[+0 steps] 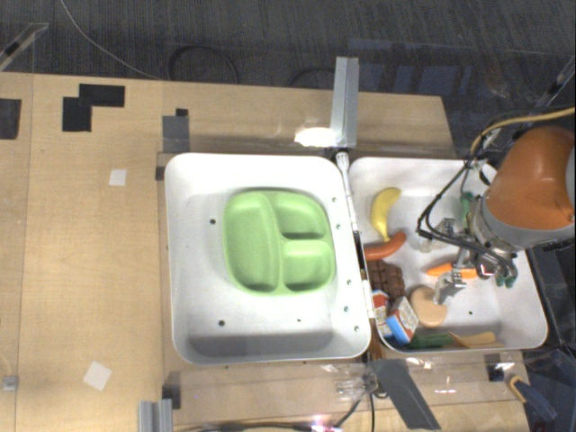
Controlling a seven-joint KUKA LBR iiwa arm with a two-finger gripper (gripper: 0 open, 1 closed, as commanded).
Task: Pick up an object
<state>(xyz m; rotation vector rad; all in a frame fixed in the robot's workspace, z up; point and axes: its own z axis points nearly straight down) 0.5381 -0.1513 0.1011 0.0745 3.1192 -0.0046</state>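
Note:
The right bin (526,318) holds several small items. A yellow banana (385,207) lies near the back, with a reddish sausage (385,246) just in front of it. Below those is a brown block (389,279), then a printed can (401,320), a tan round piece (431,314), a green stick (433,340) and a wooden piece (478,338). An orange carrot-like piece (438,269) lies in the bin's middle. My gripper (449,285) hangs low over that middle area, right beside the orange piece and just above the tan round piece. Nothing visibly rides in it.
The left bin (193,241) holds a green divided plate (277,241). A metal post (345,106) stands behind the wall between the bins. The arm's orange band (537,183) and its cables overhang the right bin's right side.

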